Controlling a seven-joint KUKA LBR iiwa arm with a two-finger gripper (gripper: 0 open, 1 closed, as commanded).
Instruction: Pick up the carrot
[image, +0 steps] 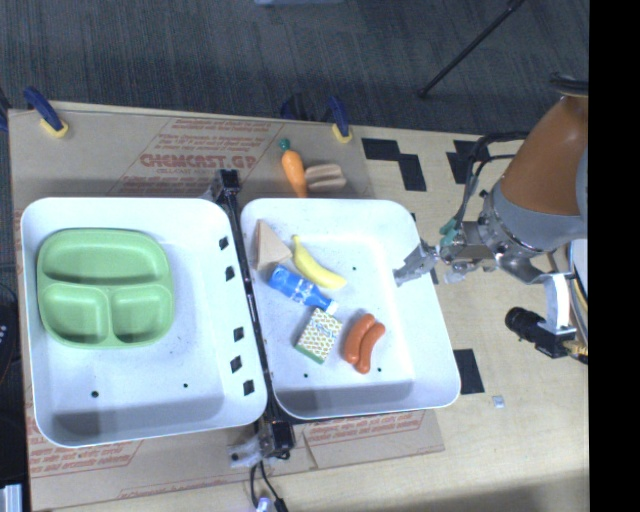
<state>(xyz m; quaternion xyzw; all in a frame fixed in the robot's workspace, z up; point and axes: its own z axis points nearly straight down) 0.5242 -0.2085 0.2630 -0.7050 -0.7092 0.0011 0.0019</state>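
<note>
Because the carrot (292, 171) lies outside both bins, on the cardboard behind the right bin (430, 340) and just beside a tan block (325, 178), it looks a light, rigid, smooth toy; grasp across its orange middle. Gripper (412, 267) hovers at that bin's right rim, its opening indiscernible.

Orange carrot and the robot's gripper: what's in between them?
In the camera view, the far right corner of the right white bin and bare bench lie between the orange carrot and the gripper.
</note>
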